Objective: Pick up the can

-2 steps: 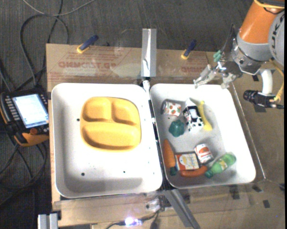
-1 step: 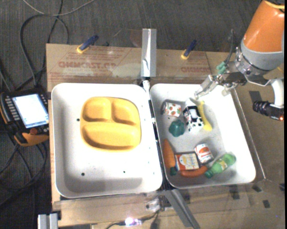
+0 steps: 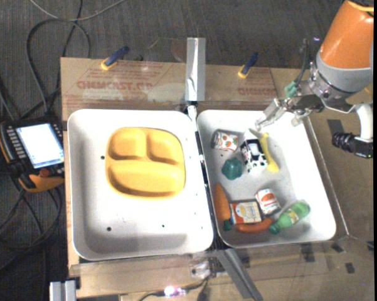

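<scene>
At the near edge of the right bin (image 3: 326,187) lie a green bottle (image 3: 290,216) and an orange carrot (image 3: 254,227), the bottle tilted with its cap toward the bin's near side. Just beside them, touching a red-and-white carton (image 3: 245,212), lies the can (image 3: 268,202), small, red and white, resting on its side with its long axis running from upper left to lower right. Farther back sit a teal toy (image 3: 233,168), a black-and-white cow figure (image 3: 255,155), a yellow banana (image 3: 268,152) and another small carton (image 3: 225,140). The gripper (image 3: 271,116) hangs over the bin's far rim, well apart from the can, its fingers spread and holding nothing. The left bin (image 3: 94,218) bears a yellow divided tray (image 3: 146,162). Both bins rest on a cardboard sheet (image 3: 132,83) over dark carpet, with a handheld pendant (image 3: 34,149) at left.
</scene>
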### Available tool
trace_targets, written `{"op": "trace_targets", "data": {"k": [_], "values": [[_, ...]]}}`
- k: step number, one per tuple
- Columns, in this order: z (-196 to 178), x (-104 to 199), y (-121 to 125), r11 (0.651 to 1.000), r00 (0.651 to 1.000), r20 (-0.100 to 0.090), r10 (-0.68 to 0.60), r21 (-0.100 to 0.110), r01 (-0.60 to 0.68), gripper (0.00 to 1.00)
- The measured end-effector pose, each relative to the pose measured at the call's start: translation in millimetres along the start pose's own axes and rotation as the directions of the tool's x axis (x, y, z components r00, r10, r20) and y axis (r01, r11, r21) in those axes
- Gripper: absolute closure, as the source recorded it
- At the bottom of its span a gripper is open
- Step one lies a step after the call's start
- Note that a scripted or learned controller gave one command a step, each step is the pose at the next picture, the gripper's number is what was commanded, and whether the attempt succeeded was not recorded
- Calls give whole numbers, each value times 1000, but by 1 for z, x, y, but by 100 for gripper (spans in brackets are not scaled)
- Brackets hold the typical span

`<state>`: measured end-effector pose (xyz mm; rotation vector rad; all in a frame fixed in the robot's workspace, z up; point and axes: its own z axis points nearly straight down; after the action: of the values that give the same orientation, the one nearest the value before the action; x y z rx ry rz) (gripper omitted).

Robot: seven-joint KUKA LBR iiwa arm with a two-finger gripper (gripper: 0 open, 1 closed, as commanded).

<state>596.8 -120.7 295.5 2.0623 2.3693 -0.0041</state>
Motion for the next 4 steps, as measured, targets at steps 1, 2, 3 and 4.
{"op": "trace_targets", "data": {"k": [1,2,3,4], "values": [[123,-13,-65,998,998,-4,-59,1,59,0],[206,-1,-90,999,999,2,-37,-12,37,0],[196,0,-89,999,999,0,-37,-14,37,100],[98,84,-97,999,999,-2,-49,2,49,100]]}}
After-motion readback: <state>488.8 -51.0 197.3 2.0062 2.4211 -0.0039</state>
